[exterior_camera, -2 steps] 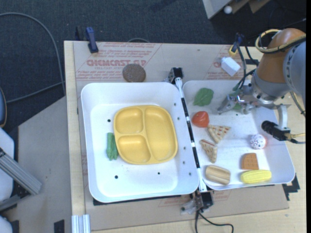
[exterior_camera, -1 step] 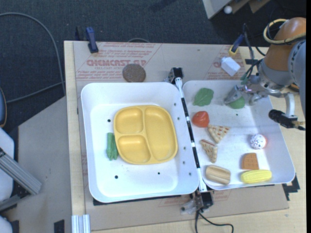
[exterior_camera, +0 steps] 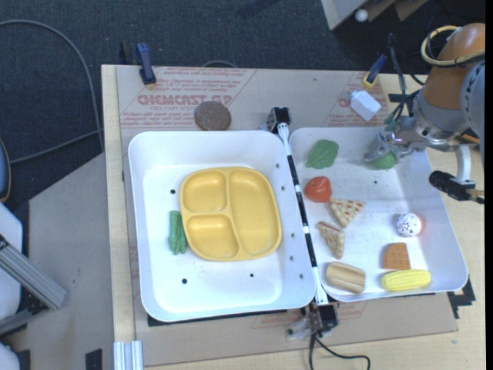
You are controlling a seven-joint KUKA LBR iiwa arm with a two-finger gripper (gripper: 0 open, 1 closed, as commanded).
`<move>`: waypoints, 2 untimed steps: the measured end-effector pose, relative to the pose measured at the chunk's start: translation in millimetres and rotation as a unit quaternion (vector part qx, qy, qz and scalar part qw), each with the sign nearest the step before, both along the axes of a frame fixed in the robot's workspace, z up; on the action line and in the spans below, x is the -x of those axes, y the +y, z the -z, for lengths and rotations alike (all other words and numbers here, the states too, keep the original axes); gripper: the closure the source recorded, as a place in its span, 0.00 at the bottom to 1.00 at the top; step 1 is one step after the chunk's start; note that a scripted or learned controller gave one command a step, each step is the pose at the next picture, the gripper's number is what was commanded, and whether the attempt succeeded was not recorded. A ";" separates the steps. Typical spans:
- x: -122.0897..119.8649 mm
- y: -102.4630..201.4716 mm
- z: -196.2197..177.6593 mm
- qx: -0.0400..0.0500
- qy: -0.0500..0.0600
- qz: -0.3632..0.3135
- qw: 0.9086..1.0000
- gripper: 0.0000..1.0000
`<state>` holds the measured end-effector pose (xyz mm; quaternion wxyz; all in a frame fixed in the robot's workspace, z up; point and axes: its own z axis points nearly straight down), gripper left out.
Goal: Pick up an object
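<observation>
**Right bin, far edge: gripper down on a green item**

- Green item: small, at the far edge of the right bin, close to its far right corner. Lying under the gripper; partly hidden by metal parts, kind not clear.
- Gripper: lowered over the green item, touching or just above it. Opening of the fingers not discernible; hold on the item not confirmed.
- Arm: entering from the right, grey with orange band, wrist bent down toward the bin's far edge.
- Other contents of right bin: green leaf near far left corner; red tomato by left wall; two waffle wedges and toward the middle; white ball at right; brown square, corn cob and bread roll along near edge.
- Left bin: yellow divided plate at centre; green pod just beside its left edge.
- Bench: cardboard-covered, printed red lettering along far edge; brown disc beyond left bin; blue clamp at far left corner.
- Floor: dark carpet, grey cable looping at left.
</observation>
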<state>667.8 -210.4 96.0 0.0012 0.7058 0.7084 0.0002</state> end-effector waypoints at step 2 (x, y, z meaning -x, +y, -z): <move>19.9 108.6 -27.4 -0.001 0.001 0.001 1.000 1.00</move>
